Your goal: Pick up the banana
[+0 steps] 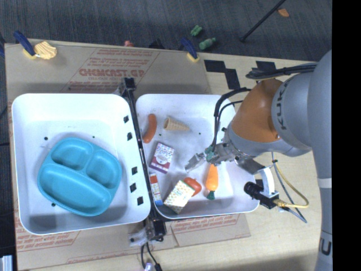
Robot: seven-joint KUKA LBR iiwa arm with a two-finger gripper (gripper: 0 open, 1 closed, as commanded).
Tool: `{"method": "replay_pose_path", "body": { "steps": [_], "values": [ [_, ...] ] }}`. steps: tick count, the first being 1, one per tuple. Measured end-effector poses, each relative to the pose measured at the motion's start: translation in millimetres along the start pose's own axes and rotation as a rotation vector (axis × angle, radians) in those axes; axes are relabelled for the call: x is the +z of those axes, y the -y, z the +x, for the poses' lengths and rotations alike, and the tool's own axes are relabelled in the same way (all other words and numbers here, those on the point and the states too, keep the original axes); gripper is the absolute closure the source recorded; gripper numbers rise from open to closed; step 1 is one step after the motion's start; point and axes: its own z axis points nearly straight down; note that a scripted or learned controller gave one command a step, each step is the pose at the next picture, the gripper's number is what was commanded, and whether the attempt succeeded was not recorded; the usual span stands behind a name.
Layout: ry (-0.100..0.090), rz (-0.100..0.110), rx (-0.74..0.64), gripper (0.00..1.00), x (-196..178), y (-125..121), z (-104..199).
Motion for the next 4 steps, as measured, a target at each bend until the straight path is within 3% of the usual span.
{"method": "replay_pose_path", "body": {
  "steps": [1, 2, 3, 4],
  "values": [
    [0.000, 0.000, 0.080, 0.00, -12, -117, 28],
    [0.007, -0.008, -0.297, 0.00, 12, -114, 32],
    [0.000, 0.000, -0.843, 0.00, 12, -103, 38],
    [-0.001, 0.001, -0.416, 0.00, 13, -65, 68]
  ]
}}
